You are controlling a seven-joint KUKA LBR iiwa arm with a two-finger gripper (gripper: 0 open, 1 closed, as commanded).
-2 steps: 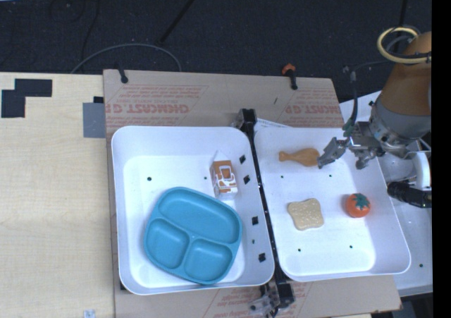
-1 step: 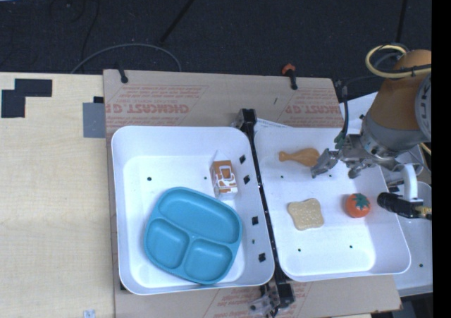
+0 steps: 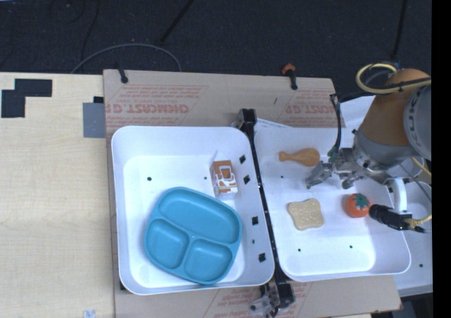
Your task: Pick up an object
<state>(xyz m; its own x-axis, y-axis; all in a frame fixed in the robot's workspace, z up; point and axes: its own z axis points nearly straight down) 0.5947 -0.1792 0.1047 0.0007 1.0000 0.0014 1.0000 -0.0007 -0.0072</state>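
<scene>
Gripper: the gripper [image 3: 330, 174] hangs low over the right bin [image 3: 394, 261], near its far right corner; fingers spread part way, nothing between them.
Chicken leg: a tan toy drumstick [image 3: 299, 157] lies just beyond the fingertips, toward the bin's far edge, apart from them.
Toast: a slice of toy bread [image 3: 305, 214] lies flat at the bin's middle, nearer than the gripper.
Tomato: a red toy tomato [image 3: 356, 205] with a green top sits by the right edge, under the arm.
Left bin: the left bin [image 3: 130, 168] holds a blue divided plate [image 3: 192, 235] toward its near edge and a small orange-and-white carton [image 3: 224, 178] upright by the right wall.
</scene>
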